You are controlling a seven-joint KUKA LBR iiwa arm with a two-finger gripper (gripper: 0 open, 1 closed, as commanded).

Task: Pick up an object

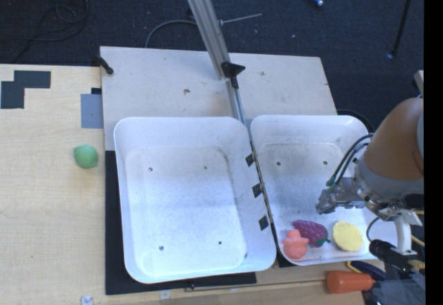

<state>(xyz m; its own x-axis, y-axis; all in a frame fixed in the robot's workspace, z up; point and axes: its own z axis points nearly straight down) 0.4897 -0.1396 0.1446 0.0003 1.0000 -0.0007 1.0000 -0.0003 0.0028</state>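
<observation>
Three small toys lie at the near edge of the right bin [304, 134]: a purple grape bunch [311, 230], a pink-orange figure [295, 244] and a yellow lemon-like piece [347, 236]. My gripper [331, 202] hangs low over the right bin's right side, just above and between the grapes and the yellow piece. Nothing shows between its fingers. The orange-banded wrist rises behind it to the right.
The left bin [131, 137] stands beside the right one, with black clips along the shared wall. A green ball [86, 156] rests on the wooden bench at left. An orange tool handle [349, 281] lies below the right bin. A metal rail [211, 27] slants across the back.
</observation>
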